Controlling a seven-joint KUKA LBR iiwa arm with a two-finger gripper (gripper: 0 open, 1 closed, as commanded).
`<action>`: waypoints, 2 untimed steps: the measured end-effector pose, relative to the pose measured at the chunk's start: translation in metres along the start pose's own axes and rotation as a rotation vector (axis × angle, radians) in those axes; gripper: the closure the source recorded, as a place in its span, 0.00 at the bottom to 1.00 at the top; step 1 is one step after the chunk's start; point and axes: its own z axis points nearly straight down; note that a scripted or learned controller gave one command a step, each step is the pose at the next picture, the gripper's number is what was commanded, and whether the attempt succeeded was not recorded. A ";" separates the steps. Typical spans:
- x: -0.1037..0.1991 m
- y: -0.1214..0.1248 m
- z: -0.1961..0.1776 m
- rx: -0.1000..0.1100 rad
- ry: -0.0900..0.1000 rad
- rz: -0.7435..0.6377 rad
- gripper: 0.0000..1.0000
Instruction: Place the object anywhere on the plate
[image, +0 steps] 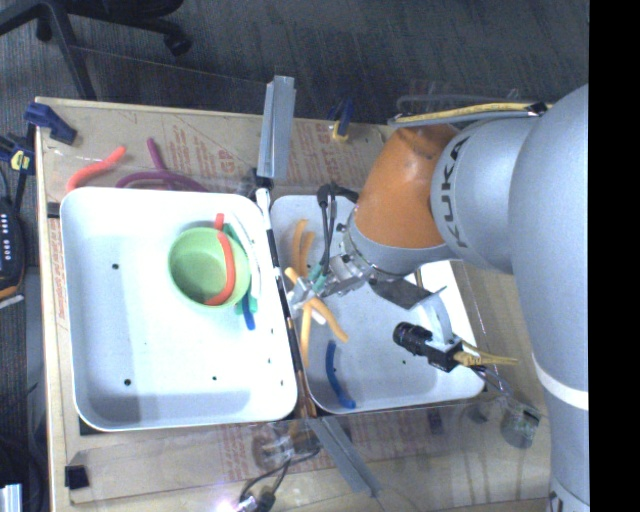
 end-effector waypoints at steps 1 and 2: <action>0.034 0.042 0.001 0.000 0.001 -0.116 1.00; 0.034 0.042 0.000 0.000 0.001 -0.116 0.00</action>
